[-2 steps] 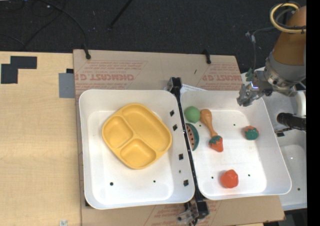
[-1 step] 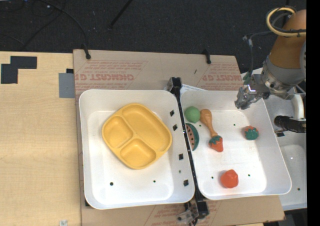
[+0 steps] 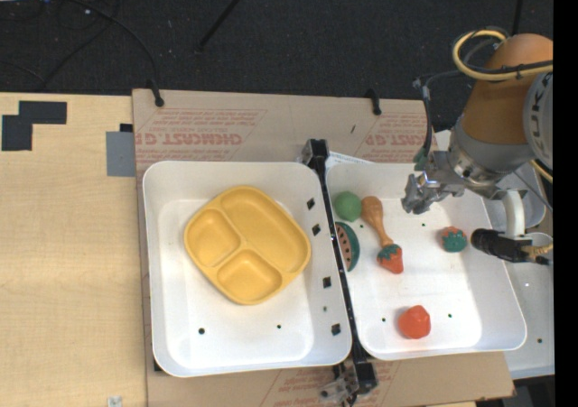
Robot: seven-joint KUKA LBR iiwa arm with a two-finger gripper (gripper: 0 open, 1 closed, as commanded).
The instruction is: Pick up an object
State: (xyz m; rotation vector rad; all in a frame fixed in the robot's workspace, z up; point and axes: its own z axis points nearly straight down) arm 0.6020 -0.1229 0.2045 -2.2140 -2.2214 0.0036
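The grey two-finger gripper (image 3: 423, 190) hangs over the upper part of the right shallow white plastic bin (image 3: 506, 328); whether its fingers are spread or pressed together cannot be told from here. Candidate objects lie below and left of it: a smooth green ball (image 3: 347, 206), a tan wooden-looking stick with a rounded head (image 3: 376, 218) ending at a small red-and-green strawberry-shaped toy (image 3: 390, 257), another such toy (image 3: 452, 239), and a glossy red rounded lump (image 3: 414, 322). Round, slick shapes may roll or squirt from a pinch; the stick may pivot. The left bin (image 3: 172, 324) holds a yellow compartmented plastic tray (image 3: 247, 244)
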